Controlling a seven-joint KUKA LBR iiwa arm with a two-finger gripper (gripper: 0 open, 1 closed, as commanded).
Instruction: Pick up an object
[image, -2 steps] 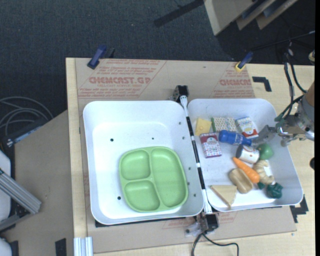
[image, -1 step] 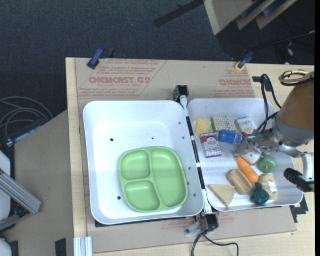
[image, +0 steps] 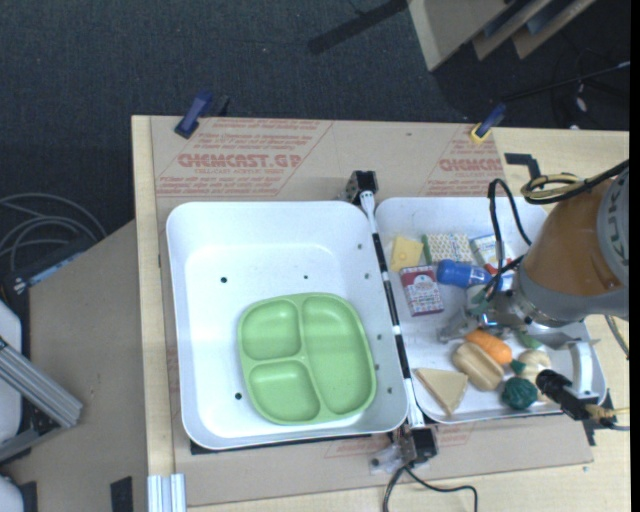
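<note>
In the right bin (image: 400, 215), just beside the orange piece (image: 489, 347), my tool (image: 490, 318) hangs low over the heap of small things. The orange piece lies on a tan, bread-like lump (image: 477, 367), with a pale wedge (image: 442, 387) on its left and a dark green ball (image: 519, 393) on its right. Further from the orange piece, toward the back of the bin, sit a blue bottle (image: 461, 272), a red and white carton (image: 423, 291) and a yellow block (image: 406, 251).

My wrist hides the tip, so I cannot tell how my tool stands or whether it has anything.

I judge this to be the reach-and-grasp step, nothing yet lifted. The next move calls for closing squarely on one piece, likely the orange one, and rising straight without dragging its neighbours.

Well left of the orange piece, the left bin (image: 190, 300) holds a green divided tray (image: 305, 357). The brown sheet over the counter (image: 250, 155) reads "CHEMCAST" in red. The carton's print is too small to read.
</note>
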